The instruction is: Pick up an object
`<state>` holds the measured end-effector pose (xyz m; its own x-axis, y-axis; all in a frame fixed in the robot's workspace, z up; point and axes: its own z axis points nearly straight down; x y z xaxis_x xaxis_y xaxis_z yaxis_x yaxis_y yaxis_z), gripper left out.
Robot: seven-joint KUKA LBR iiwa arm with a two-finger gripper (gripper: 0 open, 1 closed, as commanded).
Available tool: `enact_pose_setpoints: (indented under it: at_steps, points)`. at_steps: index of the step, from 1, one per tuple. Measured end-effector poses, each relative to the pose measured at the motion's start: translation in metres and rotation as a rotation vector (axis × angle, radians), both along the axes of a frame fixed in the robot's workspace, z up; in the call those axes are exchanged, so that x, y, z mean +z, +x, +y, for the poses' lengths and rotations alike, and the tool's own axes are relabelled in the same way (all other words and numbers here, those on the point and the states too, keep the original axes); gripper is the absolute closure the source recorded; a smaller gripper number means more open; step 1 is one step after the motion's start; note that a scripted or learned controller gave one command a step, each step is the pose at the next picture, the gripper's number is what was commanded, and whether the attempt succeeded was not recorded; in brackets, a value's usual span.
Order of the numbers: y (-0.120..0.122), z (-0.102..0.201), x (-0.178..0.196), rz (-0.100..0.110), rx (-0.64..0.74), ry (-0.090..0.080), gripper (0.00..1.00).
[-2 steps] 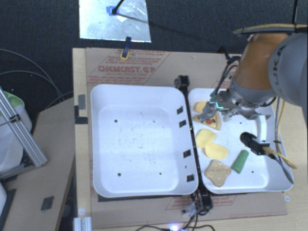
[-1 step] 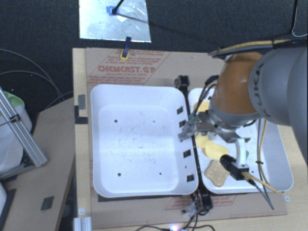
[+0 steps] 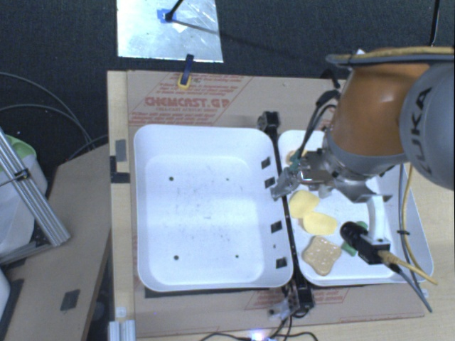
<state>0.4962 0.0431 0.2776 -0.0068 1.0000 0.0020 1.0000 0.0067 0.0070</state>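
The right bin (image 3: 409, 261) holds several objects. Two pale yellow pieces (image 3: 303, 203) (image 3: 320, 224) lie near its left wall, and a tan cracker-shaped piece (image 3: 321, 255) lies in front of them. A black and green tool-like object (image 3: 360, 242) rests to their right. A small tan item (image 3: 291, 159) peeks out at the bin's far left corner. My gripper (image 3: 290, 182) hangs over the left edge of the right bin, just above and behind the upper yellow piece. The arm's bulky orange and grey wrist (image 3: 377, 112) hides the back of that bin.
The left bin (image 3: 206, 212) stands beside the right one, with black clips (image 3: 277, 226) along the divider between them. Cardboard lies under both bins. A shiny metal sheet (image 3: 169, 20) lies on the dark floor behind, and cables and a metal frame (image 3: 28, 190) are at the left.
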Motion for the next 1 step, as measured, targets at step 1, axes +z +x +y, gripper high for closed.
enact_pose_setpoints:
  at_steps: [1]
  points:
    - [0.0354,0.0644,-0.0987,0.011,0.003,-0.001,0.00]
